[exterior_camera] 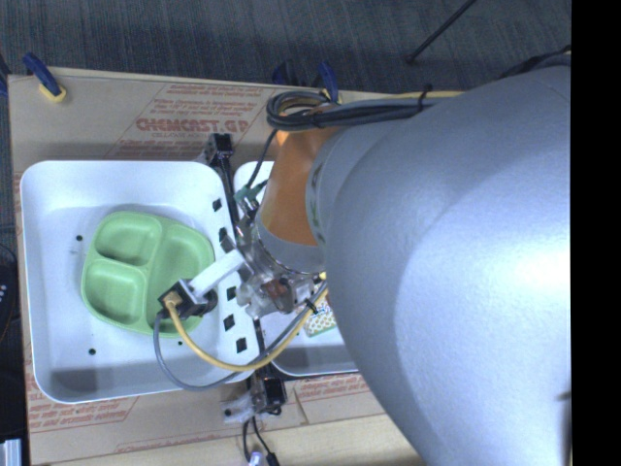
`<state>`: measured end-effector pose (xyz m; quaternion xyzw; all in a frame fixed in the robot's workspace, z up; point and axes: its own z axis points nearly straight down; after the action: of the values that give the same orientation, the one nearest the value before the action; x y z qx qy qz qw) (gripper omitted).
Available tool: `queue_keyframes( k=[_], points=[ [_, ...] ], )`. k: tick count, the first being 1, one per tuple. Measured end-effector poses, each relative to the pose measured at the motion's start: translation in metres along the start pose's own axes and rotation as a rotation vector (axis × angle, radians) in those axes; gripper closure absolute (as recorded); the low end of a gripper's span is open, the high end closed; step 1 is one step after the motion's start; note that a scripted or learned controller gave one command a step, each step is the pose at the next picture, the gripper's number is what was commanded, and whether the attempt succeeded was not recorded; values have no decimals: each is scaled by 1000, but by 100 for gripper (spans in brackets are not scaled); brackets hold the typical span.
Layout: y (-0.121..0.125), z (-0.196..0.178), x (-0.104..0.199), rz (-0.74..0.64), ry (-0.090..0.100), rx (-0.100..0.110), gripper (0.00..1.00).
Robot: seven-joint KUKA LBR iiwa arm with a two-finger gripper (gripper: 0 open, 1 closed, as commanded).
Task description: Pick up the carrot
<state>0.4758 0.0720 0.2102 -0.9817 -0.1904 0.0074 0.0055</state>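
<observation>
My arm's big grey body and orange band [291,192] reach in from the right and cover most of the right bin [312,362]. The gripper [260,287] hangs over the divide between the two bins, its wrist hardware and white bracket pointing left toward the green plate [136,265]. The arm and the cables block my view of whatever lies under the gripper.
The green three-part plate lies in the left bin [44,260]. A yellow cable [209,359] loops from the wrist over the left bin's near right corner. A small green-and-white patterned item [320,321] peeks out under the arm in the right bin. Cardboard covers the bench.
</observation>
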Motion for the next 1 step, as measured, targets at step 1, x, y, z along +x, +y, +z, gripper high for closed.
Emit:
queue_keyframes(
  k=[1],
  points=[
    [-30,17,12,56,6,-10,100]
  ],
)
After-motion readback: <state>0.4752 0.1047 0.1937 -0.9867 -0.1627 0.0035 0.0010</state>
